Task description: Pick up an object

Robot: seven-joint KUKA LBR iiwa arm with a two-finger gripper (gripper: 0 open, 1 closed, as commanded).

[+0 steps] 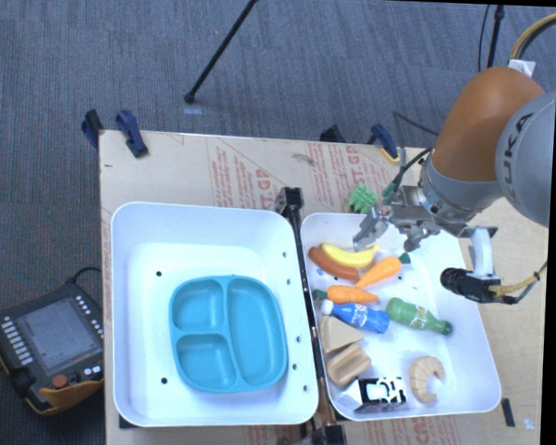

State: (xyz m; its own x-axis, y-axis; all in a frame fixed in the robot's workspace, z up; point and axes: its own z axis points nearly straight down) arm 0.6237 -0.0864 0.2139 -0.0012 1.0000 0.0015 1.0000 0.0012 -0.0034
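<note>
In the right half of the frame the jaws hang spread and released, grasping nothing, just above the banana in the right bin. Carrots, two bottles, bread and a croissant lie below; the left bin carries a blue tray.

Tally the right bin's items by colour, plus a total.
Orange: 2, carrots and
Yellow: 1, banana
Blue: 1, bottle
Green: 1, bottle
Tan: 3, bread slices and, croissant
Black-and-white: 1, small item
Total: 9
</note>
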